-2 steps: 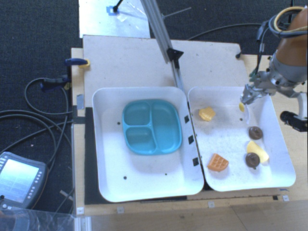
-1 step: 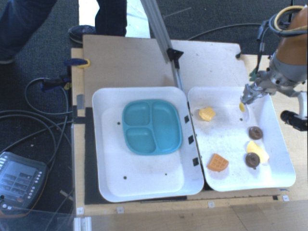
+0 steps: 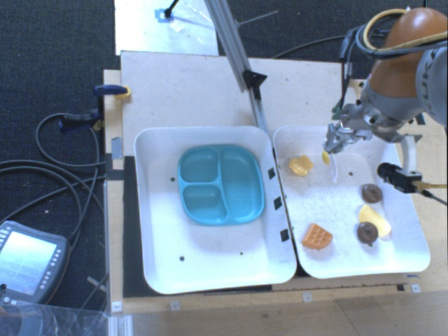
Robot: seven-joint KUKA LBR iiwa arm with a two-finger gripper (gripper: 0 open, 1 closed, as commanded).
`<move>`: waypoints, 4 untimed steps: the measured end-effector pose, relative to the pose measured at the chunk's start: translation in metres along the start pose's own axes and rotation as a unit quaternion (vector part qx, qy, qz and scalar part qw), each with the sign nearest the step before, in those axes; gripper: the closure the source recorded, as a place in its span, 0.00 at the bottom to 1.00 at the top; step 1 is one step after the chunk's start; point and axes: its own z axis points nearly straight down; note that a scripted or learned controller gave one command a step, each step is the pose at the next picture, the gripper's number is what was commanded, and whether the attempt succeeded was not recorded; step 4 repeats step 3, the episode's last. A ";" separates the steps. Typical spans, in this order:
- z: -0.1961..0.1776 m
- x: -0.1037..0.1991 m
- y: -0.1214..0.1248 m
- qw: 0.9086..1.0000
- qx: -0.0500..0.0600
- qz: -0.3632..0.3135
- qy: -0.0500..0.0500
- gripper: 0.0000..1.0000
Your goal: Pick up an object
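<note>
Claw (image 3: 335,148): metallic, pointing down over the right bin (image 3: 413,257), upper-left part. Can't tell how wide it stands, too small and blurred. Nothing visibly held.

Small yellow piece (image 3: 326,157) sits just at 7 o'clock of the claw tip, near or touching, can't tell which. Yellow lumpy piece (image 3: 301,165) at 8 o'clock, a bit further, close to the bin's left wall.

Rest of the right bin, shallow white plastic with rounded corners: orange waffle-like piece (image 3: 317,236), grid texture, at 6 o'clock of the claw; two dark brown round pieces (image 3: 372,193) (image 3: 367,232) at 4–5 o'clock; pale yellow chunk (image 3: 375,220) between them, touching the lower one.

Left bin (image 3: 161,257), same white shell, holds a teal plastic divided plate (image 3: 221,185), three compartments, rounded square.

Arm (image 3: 406,68): grey with orange band, enters from 3 o'clock, wrist bent down, cables looped on top.

Table (image 3: 175,89): flat pale board.
</note>
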 end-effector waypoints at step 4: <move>0.013 0.164 -0.025 1.000 0.001 0.000 0.000 1.00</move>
